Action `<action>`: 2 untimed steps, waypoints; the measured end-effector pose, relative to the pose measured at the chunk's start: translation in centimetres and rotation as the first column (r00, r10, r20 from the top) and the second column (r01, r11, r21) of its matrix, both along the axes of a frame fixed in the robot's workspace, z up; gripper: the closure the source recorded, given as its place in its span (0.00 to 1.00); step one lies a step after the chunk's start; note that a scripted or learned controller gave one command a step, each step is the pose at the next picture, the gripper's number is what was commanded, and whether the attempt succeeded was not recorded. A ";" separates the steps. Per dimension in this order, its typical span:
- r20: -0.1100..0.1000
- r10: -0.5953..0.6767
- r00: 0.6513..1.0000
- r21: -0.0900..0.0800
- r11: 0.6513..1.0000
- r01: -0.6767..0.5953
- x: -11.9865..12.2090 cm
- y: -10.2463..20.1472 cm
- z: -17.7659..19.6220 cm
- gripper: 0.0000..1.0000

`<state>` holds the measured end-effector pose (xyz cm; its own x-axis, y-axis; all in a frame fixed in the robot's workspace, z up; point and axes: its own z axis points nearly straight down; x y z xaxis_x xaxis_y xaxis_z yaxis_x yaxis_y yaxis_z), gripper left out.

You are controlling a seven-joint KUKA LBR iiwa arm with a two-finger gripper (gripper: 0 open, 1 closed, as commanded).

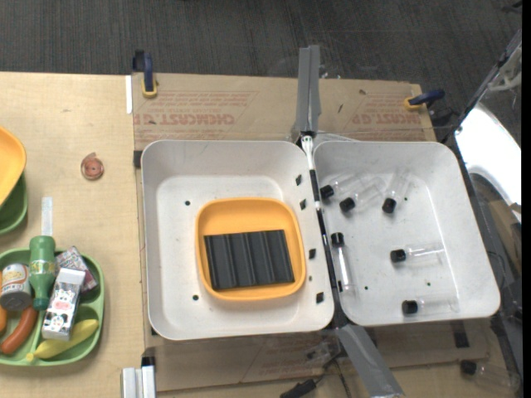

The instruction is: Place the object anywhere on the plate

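A dark ribbed slab [249, 259], perhaps rubber, lies flat on the orange plate [247, 209].

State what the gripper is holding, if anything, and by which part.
It cannot be told. The vials lie loose in the right bin; the black object rests on the yellow plate.
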<state>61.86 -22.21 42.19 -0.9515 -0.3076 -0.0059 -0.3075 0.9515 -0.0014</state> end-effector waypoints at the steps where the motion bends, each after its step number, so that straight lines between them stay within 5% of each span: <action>1: -0.003 0.247 0.969 0.001 0.969 -0.247 -3.8 0.0 -3.4 0.00; 2: -0.003 0.567 0.824 0.001 0.824 -0.567 -5.7 0.1 -4.1 0.00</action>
